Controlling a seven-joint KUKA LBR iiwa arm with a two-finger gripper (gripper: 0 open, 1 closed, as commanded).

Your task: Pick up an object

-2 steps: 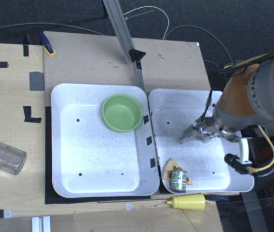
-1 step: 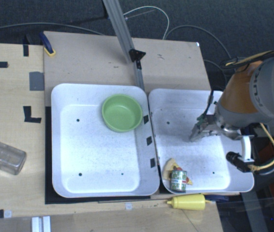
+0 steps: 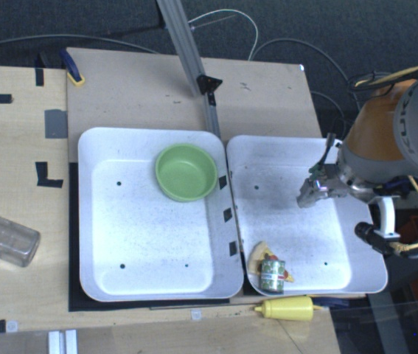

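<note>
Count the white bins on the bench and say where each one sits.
2. The left bin holds a green bowl; the right bin lies beside it, under the gripper.

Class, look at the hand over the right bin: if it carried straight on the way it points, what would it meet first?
The hand points down, so it would probably meet the bare floor of the right bin first, though depth is unclear.
</note>
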